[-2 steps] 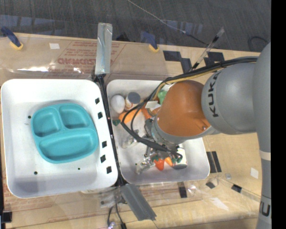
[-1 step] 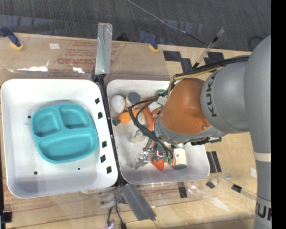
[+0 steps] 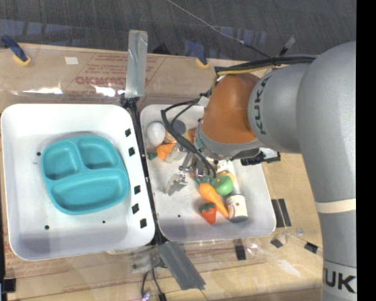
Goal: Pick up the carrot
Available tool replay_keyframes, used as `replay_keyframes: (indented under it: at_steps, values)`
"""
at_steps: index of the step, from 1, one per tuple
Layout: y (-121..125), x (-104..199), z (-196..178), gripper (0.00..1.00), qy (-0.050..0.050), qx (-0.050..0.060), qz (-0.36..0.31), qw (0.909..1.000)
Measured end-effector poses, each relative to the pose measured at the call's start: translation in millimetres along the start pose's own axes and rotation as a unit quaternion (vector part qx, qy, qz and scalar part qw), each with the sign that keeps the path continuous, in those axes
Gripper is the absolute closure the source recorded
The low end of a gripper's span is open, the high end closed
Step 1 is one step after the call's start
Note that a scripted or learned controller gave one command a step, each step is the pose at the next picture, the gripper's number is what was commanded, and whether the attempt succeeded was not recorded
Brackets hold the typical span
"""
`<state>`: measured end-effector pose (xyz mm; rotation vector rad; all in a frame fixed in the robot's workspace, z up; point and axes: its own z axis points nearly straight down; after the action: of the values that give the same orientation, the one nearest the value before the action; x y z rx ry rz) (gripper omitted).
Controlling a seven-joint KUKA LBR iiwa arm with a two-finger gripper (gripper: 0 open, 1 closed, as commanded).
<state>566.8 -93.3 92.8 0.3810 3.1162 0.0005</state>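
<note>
Camera view, one carrot [image 3: 212,197], one gripper [image 3: 187,175], two bins [image 3: 19,168].

This was a robotics lab: a KUKA arm [image 3: 301,111] worked over taped-down white bins [image 3: 25,231] holding toy food [image 3: 216,196] on a cardboard-covered bench [image 3: 81,74].

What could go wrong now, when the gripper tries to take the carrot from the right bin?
1. The carrot lies packed among a green toy, a red toy and a small can, so the gripper may pinch or push a neighbour instead.
2. The gripper sits left of the carrot, not over it, so closing here would likely miss.
3. The arm's wrist hides part of the bin.
</note>
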Motion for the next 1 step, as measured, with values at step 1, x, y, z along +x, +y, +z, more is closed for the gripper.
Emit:
replay_keyframes:
  at_steps: [1]
  values:
    - [1.7,-0.4,-10.2,1.00,0.000,0.000,-0.004,1.0000]
